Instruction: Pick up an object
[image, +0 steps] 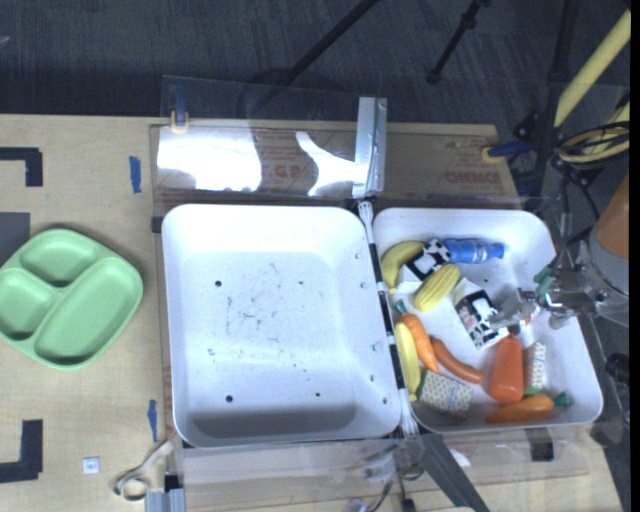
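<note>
Nothing is picked yet, as far as you can see: every object lies in the right bin (546, 238), and the left bin (200, 240) has only bare white floor. So the whole grasp and lift are left to do.

Candidates, all in the right bin: a blue bottle (472, 249) at the far side, a yellow banana (399, 258) at the far-left corner, a corn cob (437, 286) just near of it, and a black-and-white patterned box (477, 314) about mid-bin. Nearer the front you have an orange bottle (507, 369) standing beside a carrot (522, 406), a long orange sausage-like piece (448, 360) and a checkered pad (445, 393). They are crowded, several touching, so a clean single grab looks hard to me.

Arm pose: it comes in from the right over the bin's right rim, wrist low, with the gripper (545, 297) above the right-middle of the bin, just right of the patterned box and far of the orange bottle. The metal parts blur together there, so I cannot tell whether the pincer is apart or together, and nothing visibly sits in it.

Off-task: a green divided plate (66, 297) rests on the bench well left of both bins.
</note>
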